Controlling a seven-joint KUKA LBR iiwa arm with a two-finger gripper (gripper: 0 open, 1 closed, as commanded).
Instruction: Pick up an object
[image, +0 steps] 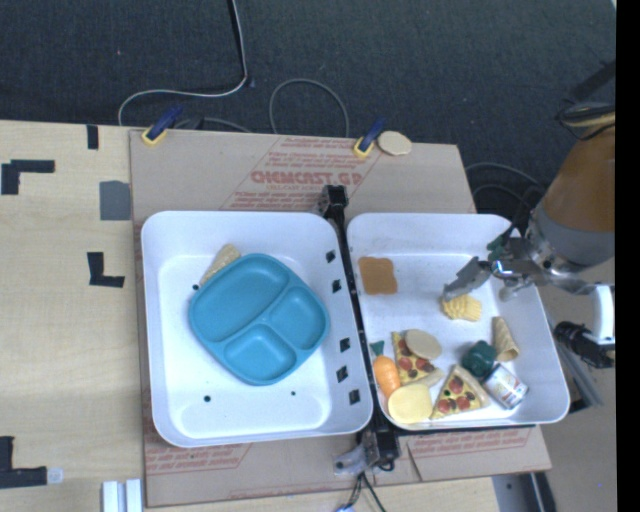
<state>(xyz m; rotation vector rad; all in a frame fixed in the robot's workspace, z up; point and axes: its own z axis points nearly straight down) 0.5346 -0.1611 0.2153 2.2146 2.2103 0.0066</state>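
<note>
Cardboard (300, 175), printed with red lettering, covers the bench under two shallow white bins set side by side, with pale wood (60, 300) showing to the left and dark carpet (400, 60) beyond the far edge. A thin cable (240, 50) loops across that carpet.

Left bin (165, 400): it holds a blue divided tray (260, 318), tilted on its diagonal, with a tan piece (221, 262) partly tucked under its upper left corner.

Right bin (430, 225): it holds the loose items. A brown toast slice (377, 276) lies near the upper left. A yellow crinkled piece (462, 307) lies near the middle. Clustered along the near edge are an orange carrot (386, 374), a pizza slice (408, 355) with a pale oval (422, 343) on it, a yellow disc (409, 404), a second pizza slice (458, 393), a dark green item (479, 357), a small can (504, 385) and a tan cone (505, 338).

Arm (585, 190): it reaches in from the right, grey with an orange band, low over the right bin's far right side.

Claw (478, 270): the fingers appear spread, with one long finger (462, 279) angled down and left. Its tip sits just above the yellow crinkled piece; contact cannot be confirmed. Nothing is seen between the fingers.

Small items: two yellow and blue clips (160, 128) hold the cardboard's far edge, and a tan disc (395, 143) lies beside the right-hand one.
</note>
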